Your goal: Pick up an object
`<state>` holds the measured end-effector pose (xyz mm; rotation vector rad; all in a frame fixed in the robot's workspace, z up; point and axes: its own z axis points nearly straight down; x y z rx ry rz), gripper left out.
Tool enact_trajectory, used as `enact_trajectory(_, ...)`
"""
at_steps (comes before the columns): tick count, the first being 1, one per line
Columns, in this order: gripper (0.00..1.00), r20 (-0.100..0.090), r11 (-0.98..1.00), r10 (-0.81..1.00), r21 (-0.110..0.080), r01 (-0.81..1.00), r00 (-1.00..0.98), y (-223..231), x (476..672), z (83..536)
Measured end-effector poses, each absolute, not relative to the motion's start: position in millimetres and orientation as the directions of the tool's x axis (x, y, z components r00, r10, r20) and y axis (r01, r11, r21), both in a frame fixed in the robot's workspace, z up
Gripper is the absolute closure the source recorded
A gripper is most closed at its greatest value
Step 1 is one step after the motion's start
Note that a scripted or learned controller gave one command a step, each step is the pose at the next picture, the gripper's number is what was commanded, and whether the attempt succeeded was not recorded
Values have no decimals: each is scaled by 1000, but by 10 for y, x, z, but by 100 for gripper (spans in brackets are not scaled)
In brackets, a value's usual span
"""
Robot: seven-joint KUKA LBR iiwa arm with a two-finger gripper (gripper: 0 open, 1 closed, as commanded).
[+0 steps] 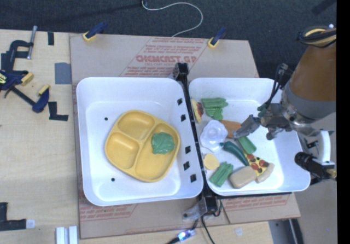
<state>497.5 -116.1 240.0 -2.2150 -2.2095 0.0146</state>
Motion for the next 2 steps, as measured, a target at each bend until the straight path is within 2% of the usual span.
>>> enact_trajectory(1,0,1,1,1000,-2,1000,-1,-1157,5000,2467)
enact_trajectory(2,0,0,1,1000,-5,1000,-1,-1205,5068,1980)
